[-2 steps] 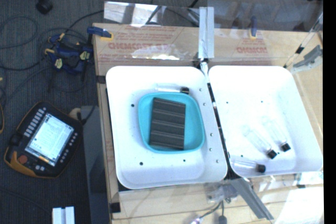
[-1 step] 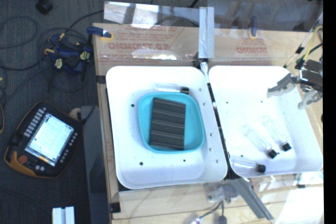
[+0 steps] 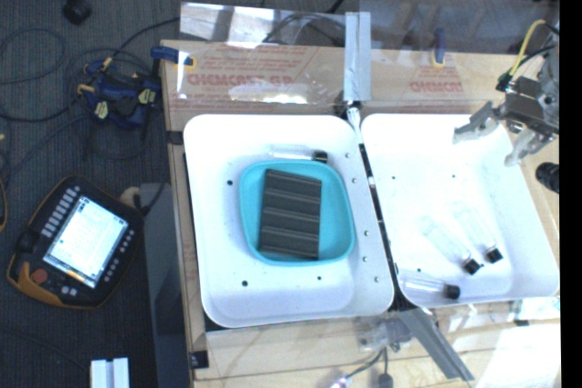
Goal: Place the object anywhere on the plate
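Observation:
A cyan plate [image 3: 249, 195] lies in the middle of the left bin [image 3: 211, 241]. A dark grey ribbed block [image 3: 291, 213] rests flat on the plate, well inside its rim. My gripper [image 3: 494, 139] hangs over the far right corner of the right bin [image 3: 409, 168], away from the plate. Its two grey fingers are spread open, and nothing is between them.
A clear vial with a black cap [image 3: 296, 154] lies just beyond the plate's far edge. Three more clear black-capped vials [image 3: 452, 243] lie in the near part of the right bin, one [image 3: 427, 288] against its front wall. A teach pendant [image 3: 73, 243] sits on the floor to the left.

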`<state>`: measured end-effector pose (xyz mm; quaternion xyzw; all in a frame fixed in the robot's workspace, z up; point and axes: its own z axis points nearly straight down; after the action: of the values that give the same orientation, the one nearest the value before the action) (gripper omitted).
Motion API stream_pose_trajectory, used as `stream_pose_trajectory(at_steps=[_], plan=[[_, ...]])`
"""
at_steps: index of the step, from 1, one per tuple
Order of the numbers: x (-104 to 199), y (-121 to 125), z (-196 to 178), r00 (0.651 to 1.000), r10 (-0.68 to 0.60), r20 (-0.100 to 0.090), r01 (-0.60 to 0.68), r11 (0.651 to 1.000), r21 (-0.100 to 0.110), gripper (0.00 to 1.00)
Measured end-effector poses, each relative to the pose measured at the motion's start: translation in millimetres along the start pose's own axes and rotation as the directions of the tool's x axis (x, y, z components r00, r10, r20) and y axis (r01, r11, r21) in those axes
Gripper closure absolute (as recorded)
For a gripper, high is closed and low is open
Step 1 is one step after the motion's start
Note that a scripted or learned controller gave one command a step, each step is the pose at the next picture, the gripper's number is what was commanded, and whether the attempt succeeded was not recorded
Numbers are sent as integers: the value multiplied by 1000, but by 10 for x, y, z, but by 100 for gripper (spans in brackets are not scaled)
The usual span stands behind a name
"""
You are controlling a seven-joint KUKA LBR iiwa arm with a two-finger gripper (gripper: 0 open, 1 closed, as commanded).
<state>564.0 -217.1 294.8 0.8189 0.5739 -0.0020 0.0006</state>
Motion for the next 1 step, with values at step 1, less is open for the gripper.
stream_pose_trajectory(at_steps=[1], plan=[[-96, -331, 407, 1000, 13, -1, -13, 1000, 2, 0]])
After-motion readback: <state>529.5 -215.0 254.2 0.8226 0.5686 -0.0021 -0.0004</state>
